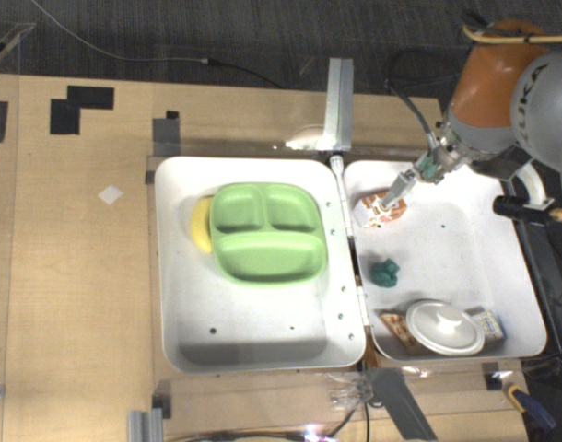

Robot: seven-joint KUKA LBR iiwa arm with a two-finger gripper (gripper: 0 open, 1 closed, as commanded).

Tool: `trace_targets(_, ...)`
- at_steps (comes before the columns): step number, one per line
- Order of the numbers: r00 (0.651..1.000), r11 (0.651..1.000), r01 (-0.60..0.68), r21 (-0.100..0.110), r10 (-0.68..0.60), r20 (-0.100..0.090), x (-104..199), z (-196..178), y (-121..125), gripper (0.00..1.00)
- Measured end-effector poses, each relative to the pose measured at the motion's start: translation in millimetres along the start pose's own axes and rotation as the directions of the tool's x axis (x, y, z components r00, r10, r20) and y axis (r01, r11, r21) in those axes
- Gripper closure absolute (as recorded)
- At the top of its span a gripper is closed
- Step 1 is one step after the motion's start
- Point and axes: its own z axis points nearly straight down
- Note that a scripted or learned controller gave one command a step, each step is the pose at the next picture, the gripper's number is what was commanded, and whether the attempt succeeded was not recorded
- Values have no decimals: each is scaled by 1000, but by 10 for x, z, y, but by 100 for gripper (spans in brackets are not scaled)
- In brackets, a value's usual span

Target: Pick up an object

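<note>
Gripper [389, 197] reaches into the right bin [502, 247], its tip at a small orange-and-white object [380, 212]; whether it grips anything, I cannot tell. Nearest: white bowl [444, 328]. Next, teal toy [385, 273]. Left bin [184, 320]: green tray [265, 232], banana [200, 226].

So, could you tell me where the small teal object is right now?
The teal object lies in the right bin, near its left wall, between the orange-white item above and the white bowl below.
</note>
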Motion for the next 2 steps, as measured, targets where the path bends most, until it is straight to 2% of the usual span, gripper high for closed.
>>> trace_targets(1, 987, 987, -163, -6, 163, 3, 129, 276, 102, 0)
trace_targets(2, 999, 999, 49, -13, -49, 9, 287, 266, -122, 0)
